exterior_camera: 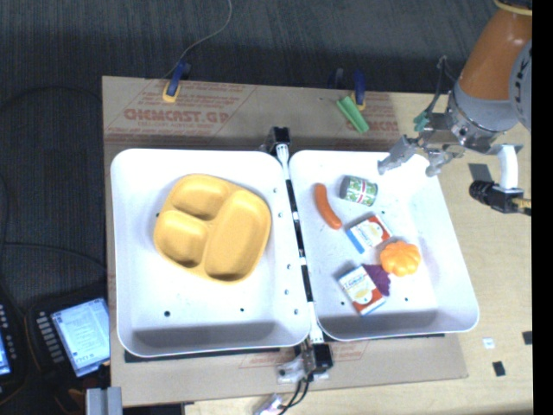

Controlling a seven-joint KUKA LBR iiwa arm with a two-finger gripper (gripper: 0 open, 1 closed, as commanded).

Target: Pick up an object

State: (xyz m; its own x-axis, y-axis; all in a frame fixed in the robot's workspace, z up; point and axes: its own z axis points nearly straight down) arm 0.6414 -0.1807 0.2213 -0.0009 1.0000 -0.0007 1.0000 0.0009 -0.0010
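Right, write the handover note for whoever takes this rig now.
End effector: fingers spread, holding nothing, above the far right corner of the right bin.
Right bin: sausage, can, two small cartons, orange pumpkin toy on a purple piece.
Left bin: yellow tray.
Done: nothing picked yet.
Left: descend on one item, probably the can as the nearest, grasp and lift.

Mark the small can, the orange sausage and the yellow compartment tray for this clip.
small can (358,190): camera view, on its green label, right bin.
orange sausage (327,207): camera view, on its middle, right bin.
yellow compartment tray (212,225): camera view, on its central ridge, left bin.
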